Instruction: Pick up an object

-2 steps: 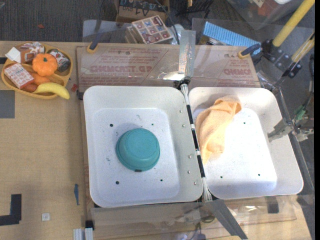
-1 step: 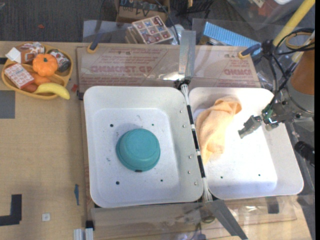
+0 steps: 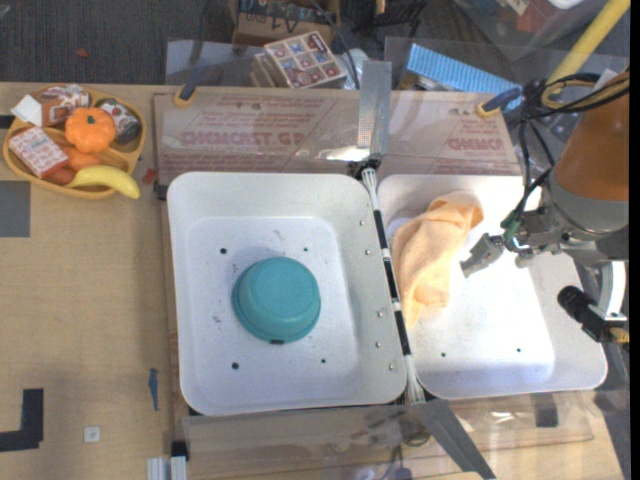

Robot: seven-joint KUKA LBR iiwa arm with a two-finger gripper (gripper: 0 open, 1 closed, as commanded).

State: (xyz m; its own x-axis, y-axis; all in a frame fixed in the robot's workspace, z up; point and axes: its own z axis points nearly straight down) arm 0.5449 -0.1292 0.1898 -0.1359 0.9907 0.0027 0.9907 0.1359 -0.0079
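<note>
camera view — gripper [image 3: 478, 256] just right of the yellow cloth [image 3: 432, 253], perhaps touching — finger spread unclear.

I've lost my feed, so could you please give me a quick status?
Gripper beside yellow cloth, nothing held. Teal bowl upturned in left bin. Nothing blocking.

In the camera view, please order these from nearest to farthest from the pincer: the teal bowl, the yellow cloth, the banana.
From the pincer, over the right bin:
1. Yellow cloth, just to its left in the right bin.
2. Teal bowl, upside down in the middle of the left bin.
3. Banana, on the plate of toy food at the bench's far left corner.
</note>
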